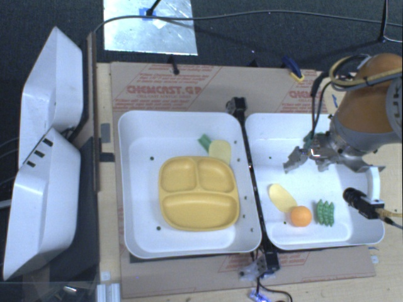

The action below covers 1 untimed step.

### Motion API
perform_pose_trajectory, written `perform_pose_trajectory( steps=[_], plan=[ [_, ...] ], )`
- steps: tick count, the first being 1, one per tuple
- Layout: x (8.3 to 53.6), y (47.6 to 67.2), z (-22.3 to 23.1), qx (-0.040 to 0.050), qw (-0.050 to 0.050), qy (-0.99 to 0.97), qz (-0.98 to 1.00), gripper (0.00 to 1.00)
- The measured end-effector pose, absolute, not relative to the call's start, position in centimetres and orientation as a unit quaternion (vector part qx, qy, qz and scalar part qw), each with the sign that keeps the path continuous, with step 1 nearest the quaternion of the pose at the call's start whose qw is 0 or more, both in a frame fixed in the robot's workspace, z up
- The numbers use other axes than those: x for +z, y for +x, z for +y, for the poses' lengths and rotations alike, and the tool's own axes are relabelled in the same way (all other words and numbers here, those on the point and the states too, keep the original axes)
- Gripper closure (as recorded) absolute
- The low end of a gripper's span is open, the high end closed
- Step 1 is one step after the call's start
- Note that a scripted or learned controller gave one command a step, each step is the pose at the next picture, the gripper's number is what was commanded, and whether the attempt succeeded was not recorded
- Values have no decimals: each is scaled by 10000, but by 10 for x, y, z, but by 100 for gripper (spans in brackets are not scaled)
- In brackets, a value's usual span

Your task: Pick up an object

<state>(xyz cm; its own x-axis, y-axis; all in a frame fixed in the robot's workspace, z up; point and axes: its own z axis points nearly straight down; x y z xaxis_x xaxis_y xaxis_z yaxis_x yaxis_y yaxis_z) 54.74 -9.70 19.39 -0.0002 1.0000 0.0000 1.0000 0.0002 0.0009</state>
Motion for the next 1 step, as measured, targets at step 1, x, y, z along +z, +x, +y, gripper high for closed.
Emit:
perform_pose_trajectory(
  steps=[1],
  plan=[
    [236,614,-101,17,21,7065,7077,0]
  ],
)
